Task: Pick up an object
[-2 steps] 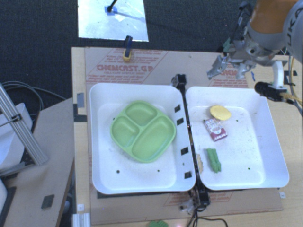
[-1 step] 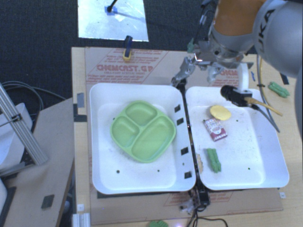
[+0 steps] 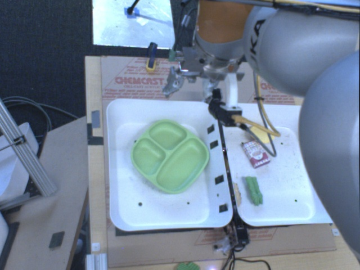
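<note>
Camera view: a green divided plate [image 3: 170, 156] lies flat in the middle of the left bin [image 3: 121, 207]. To the right of the plate, past the rims where the two bins meet, the right bin [image 3: 292, 207] holds a red and white packet [image 3: 256, 153], about level with the plate. It also holds a green block [image 3: 253, 190], nearer the camera than the packet. The gripper [image 3: 173, 85] hangs beyond the plate's far edge, over the left bin's back rim and the printed cardboard [image 3: 129, 80] behind it, apart from all three things. Whether it is spread or pressed together cannot be told.
</note>
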Tool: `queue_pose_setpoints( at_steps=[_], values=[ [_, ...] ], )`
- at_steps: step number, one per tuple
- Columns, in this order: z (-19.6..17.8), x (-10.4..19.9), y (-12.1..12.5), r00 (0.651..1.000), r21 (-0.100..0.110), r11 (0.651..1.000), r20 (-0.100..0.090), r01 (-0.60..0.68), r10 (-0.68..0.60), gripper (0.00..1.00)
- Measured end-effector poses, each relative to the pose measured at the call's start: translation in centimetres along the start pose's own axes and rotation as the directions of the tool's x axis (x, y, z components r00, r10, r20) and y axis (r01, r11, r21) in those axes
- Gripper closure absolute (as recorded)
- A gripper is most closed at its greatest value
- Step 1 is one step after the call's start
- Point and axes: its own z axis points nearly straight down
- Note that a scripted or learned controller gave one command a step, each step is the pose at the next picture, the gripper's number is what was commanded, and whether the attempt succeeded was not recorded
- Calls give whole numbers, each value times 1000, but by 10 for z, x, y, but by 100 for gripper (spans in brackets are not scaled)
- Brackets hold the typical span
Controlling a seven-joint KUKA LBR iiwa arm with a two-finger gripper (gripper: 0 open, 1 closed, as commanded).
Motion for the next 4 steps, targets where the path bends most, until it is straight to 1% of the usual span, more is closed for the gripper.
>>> queue_pose_setpoints(
  at_steps=[1, 2, 3, 4],
  values=[
    [226, 66, -25, 1000, 0, 1000, 7, -5, 5, 0],
    [146, 43, -118, 1000, 5, 1000, 4, -15, 15, 0],
    [139, 43, -114, 1000, 1, 1000, 4, -16, 16, 100],
    [46, -39, -153, 1000, -6, 1000, 5, -21, 21, 100]
  ],
)
